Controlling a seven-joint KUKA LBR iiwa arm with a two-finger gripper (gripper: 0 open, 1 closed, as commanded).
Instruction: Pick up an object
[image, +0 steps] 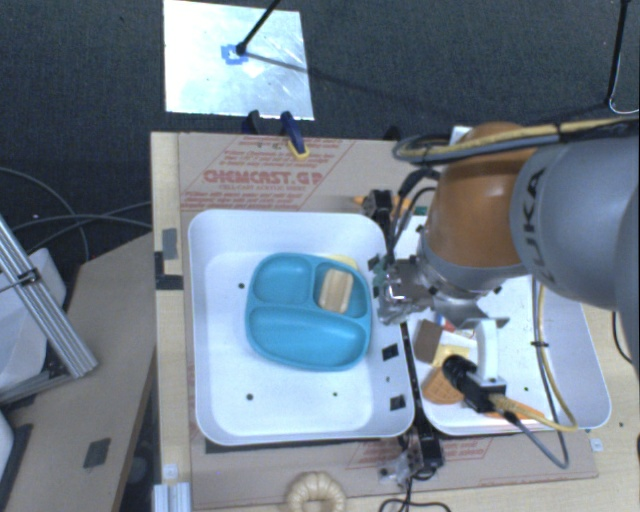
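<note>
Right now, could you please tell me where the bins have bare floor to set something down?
The left bin has bare floor along its left wall beside the blue plate, and a wide strip in front of the plate. The right bin is crowded: the arm hangs over it, brown pieces lie by its left wall.

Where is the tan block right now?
Camera view: the tan block lies in the upper-right compartment of the blue plate in the left bin, close to the bin's right wall, just left of the arm.
</note>
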